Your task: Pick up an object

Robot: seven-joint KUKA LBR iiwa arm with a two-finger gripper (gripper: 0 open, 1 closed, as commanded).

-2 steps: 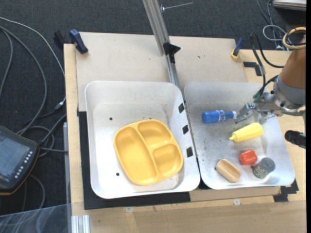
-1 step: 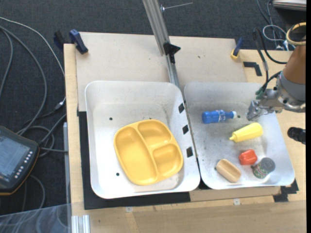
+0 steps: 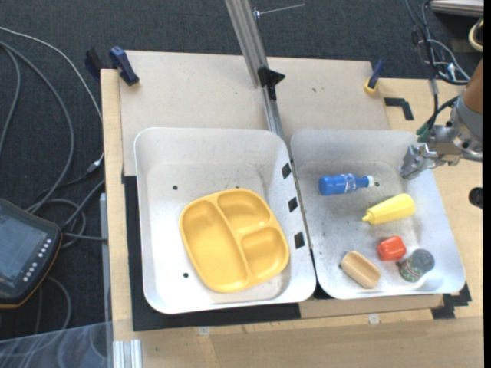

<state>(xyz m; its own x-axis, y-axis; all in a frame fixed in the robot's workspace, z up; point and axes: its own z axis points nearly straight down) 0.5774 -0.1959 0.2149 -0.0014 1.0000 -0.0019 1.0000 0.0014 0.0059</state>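
1. Nearest the camera, right bin [image 3: 453, 244]: hot dog toy [image 3: 360, 269] lies at the front, left of the other front items.
2. Just right of it: red block [image 3: 391, 248], with a round grey-green can [image 3: 416, 265] touching or just beside it at the front-right corner.
3. Next row back: yellow squeeze bottle [image 3: 390, 208] on its side, nozzle pointing left, apart from the red block.
4. Behind that: blue bottle [image 3: 343, 184] on its side, white cap pointing right, roughly mid-bin.
5. Left bin [image 3: 149, 167]: yellow divided plate [image 3: 234, 238] with three compartments sits toward the front-right, tilted against the bin's sloped wall.
6. Gripper [image 3: 414, 163] sits over the right bin's far-right rim, to the right of the blue bottle's cap and apart from it. Nothing between the fingers; gap between them can't be told at this size.
7. Arm enters from the right edge, wrist just above the gripper.
8. Farther back: bare tan bench board [image 3: 199, 90], blue clamp [image 3: 123, 64] at the far-left corner, yellow-blue clamp [image 3: 374, 79] at the far-right.
9. Metal pole [image 3: 245, 21] rises from between the bins at the back.
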